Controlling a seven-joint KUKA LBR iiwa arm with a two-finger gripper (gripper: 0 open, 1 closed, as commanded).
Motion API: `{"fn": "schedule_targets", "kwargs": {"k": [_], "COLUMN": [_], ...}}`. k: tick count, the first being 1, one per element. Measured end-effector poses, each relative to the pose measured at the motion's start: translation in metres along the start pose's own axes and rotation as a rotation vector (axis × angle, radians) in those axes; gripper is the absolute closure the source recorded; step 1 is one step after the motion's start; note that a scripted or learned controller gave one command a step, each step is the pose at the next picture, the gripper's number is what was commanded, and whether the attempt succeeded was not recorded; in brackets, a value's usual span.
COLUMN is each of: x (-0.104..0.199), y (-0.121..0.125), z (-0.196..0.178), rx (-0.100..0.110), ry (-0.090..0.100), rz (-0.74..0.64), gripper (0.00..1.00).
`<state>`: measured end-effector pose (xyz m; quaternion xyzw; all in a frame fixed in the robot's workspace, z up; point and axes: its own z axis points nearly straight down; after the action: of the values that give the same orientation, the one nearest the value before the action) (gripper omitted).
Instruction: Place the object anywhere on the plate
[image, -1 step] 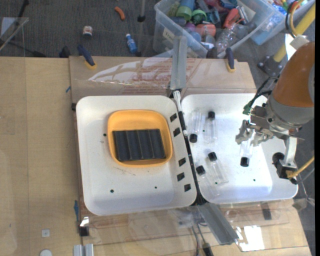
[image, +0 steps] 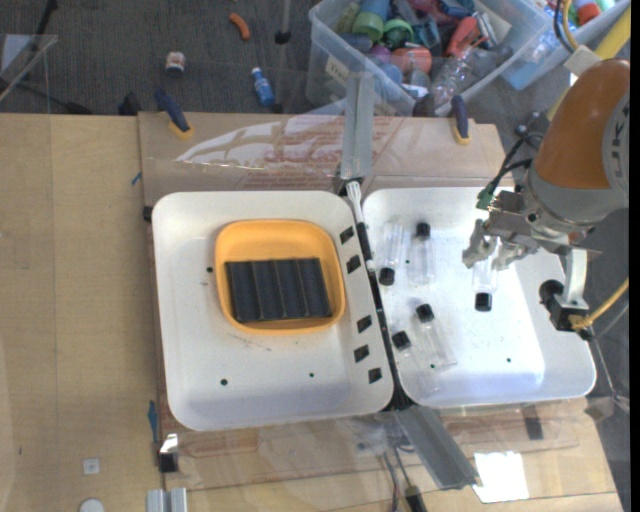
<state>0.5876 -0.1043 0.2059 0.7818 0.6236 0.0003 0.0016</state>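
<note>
On the left, a white bin (image: 190, 380) holds an orange plate (image: 232, 250) bearing only a dark ribbed insert (image: 277, 290). Further right, the second bin (image: 520, 375) has small clear vials with black caps (image: 424, 313) scattered about. Above it hangs the gripper (image: 487, 262), a vial (image: 483, 285) dangling at its tip; whether it truly grips is unclear. Nothing seems delivered yet.
</note>
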Motion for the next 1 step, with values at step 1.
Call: {"fn": "schedule_targets", "kwargs": {"k": [1], "x": [0.0161], "y": [0.0295], "z": [-0.005], "rx": [0.0], "ry": [0.0], "rz": [-0.039], "gripper": [1.0]}}
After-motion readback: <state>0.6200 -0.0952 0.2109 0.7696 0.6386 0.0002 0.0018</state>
